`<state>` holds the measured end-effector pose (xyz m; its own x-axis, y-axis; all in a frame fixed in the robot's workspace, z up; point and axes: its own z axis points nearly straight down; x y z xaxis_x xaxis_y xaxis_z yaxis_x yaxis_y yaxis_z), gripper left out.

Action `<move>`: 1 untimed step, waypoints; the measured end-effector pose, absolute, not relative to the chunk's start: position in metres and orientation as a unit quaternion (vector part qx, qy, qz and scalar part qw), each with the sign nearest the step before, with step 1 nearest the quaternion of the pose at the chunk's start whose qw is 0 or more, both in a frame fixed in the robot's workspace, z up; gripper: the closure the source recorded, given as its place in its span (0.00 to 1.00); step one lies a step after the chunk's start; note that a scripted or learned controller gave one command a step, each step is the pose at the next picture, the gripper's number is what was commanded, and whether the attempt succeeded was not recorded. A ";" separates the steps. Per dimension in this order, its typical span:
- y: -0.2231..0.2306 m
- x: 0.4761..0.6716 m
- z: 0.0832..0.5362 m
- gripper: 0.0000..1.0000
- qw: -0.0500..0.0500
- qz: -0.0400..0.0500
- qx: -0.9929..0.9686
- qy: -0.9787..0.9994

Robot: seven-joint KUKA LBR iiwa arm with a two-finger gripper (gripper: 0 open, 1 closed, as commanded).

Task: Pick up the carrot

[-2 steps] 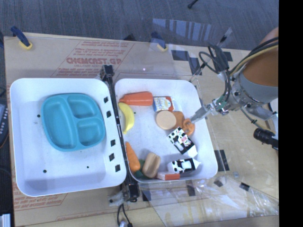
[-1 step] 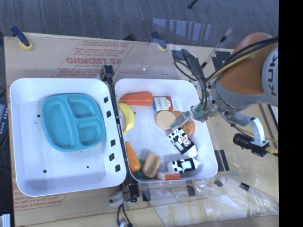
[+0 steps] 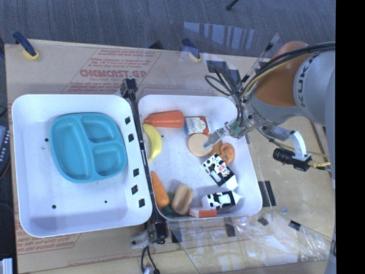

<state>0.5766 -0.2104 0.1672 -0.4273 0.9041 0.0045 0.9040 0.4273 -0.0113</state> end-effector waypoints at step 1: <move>-0.209 0.578 0.092 0.00 0.001 0.001 -0.434 -0.901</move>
